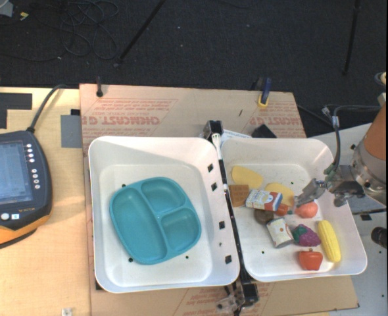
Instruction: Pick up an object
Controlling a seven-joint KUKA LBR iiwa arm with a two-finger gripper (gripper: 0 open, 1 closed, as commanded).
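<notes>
The right bin [339, 268] holds several toy foods. Among them are a salmon-coloured round fruit [306, 210], a yellow corn cob [329, 241], a purple piece [305, 236] and a red piece [310, 260]. There is also a small can [279, 232], a white and red carton [262, 199], a brown block [238, 195] and a yellow slice [246, 175]. My gripper [314, 192] reaches in from the right and hangs low, just above the round fruit's upper right side. Nothing visibly sits in its grasp.
The left bin [115, 157] holds a teal divided plate [156, 220]. A black divider [223, 203] joins the two bins. A tablet-style pendant [10, 176] lies at the far left on the bench. Cardboard [181, 110] lies under the bins.
</notes>
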